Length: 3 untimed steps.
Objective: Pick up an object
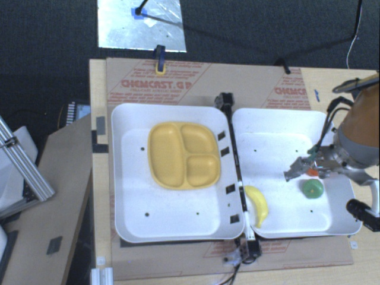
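This is a robotics lab or test cell, not a home or shop. A desk (196,76) covered with brown protective sheeting printed "CHEMCAST" carries two shallow white bins (127,218) clamped side by side, with black clips along the seam. Cables (249,43) run across dark carpet (41,40). A sheet of shiny metal (142,16) lies on the floor beyond the desk, and an aluminium frame rail (24,165) stands at the left. The grey robot arm (359,129) reaches in from the right.
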Each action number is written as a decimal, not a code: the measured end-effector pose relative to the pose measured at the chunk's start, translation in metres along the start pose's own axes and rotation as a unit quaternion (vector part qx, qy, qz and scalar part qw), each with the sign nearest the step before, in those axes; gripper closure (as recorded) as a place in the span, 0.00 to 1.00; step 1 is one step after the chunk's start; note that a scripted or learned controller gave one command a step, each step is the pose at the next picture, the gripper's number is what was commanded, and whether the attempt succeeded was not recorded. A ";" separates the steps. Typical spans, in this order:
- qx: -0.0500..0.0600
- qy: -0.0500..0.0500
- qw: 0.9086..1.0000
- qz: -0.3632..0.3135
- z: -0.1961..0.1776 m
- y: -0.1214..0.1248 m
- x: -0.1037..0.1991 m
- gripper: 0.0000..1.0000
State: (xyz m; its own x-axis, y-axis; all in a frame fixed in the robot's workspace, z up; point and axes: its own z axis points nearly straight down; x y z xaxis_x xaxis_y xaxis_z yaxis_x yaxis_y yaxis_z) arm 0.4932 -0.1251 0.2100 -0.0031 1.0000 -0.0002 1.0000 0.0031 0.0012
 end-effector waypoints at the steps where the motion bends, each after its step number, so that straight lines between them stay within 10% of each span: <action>1: 0.002 0.001 1.000 0.001 0.046 0.007 -0.004 0.00; 3: 0.001 0.001 1.000 0.001 0.127 0.013 -0.004 0.00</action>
State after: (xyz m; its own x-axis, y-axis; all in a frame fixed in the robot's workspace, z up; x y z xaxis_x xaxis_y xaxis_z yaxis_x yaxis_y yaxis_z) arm 0.5060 -0.1288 0.0833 -0.0001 1.0000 0.0011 1.0000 0.0001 -0.0017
